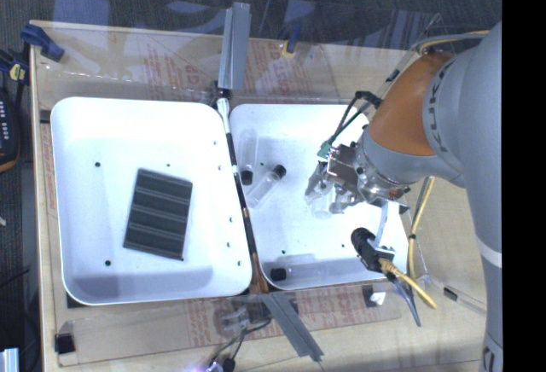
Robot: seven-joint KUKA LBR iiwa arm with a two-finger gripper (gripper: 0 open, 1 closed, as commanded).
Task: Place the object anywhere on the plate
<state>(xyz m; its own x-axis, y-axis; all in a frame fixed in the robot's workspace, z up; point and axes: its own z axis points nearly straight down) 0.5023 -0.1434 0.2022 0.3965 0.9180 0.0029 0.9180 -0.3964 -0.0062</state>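
Observation:
A dark grey ribbed plate lies flat in the left bin. In the right bin lie three clear tubes with black caps. One tube lies slanted near the bin's left side. A second tube rests beside the dividing wall. The third tube lies along the front wall. My gripper hangs over the middle of the right bin, to the right of the slanted tube and apart from it.
A metal bar stands behind the gap between the bins, and another metal strip lies in front of it. The arm's grey and orange body covers the right bin's right side.

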